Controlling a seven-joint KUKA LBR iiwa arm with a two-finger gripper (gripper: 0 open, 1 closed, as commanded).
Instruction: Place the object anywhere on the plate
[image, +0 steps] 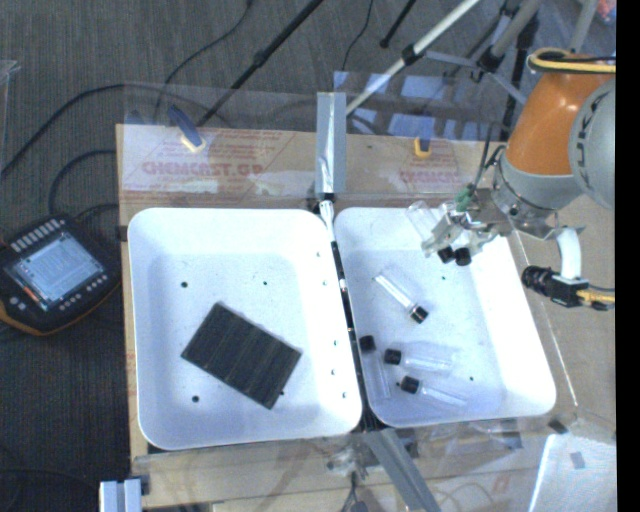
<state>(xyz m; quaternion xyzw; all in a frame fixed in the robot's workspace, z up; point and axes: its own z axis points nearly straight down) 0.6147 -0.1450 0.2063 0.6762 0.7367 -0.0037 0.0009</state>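
A black ridged plate lies flat in the left bin, toward its front. Clear vials with black caps lie in the right bin: one near the middle, one further forward and one near the front wall. A loose black cap sits by the divider. My gripper hangs over the back of the right bin, behind and to the right of the middle vial. Whether anything is in its grasp is not clear from this angle.
The arm's orange band stands over the right bin's back right corner. A teach pendant lies on the floor to the left of the bench. The raised divider separates the two bins.
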